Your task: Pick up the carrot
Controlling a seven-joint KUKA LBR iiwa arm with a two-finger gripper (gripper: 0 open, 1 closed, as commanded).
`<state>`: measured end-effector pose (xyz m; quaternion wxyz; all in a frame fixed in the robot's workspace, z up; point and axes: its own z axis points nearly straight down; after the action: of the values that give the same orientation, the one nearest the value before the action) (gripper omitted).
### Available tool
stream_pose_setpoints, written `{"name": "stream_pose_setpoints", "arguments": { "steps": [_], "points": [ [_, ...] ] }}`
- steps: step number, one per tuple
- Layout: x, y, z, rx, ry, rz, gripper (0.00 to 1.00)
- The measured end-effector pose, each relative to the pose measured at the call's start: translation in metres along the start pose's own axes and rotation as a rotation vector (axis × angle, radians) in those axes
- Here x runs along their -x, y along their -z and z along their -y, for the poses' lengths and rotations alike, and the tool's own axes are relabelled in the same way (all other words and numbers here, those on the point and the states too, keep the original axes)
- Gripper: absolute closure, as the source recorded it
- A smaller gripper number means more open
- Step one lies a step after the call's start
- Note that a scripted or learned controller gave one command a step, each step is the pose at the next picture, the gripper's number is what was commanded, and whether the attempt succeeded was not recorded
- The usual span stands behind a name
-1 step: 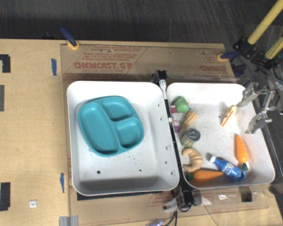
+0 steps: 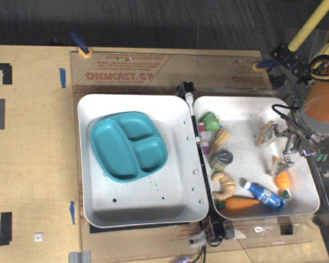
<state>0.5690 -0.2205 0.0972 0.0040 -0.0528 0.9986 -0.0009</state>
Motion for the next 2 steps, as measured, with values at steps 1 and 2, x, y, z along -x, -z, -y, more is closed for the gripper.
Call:
{"name": "stream_pose_setpoints", "arguments": {
  "steps": [1,2],
  "points": [
    [-0.062,-0.007,-0.004,-0.001,0.334,0.004,0.0],
    [-0.074,-0.007,-0.014,-0.005,0.358,0.006,0.0]
  ]
}}
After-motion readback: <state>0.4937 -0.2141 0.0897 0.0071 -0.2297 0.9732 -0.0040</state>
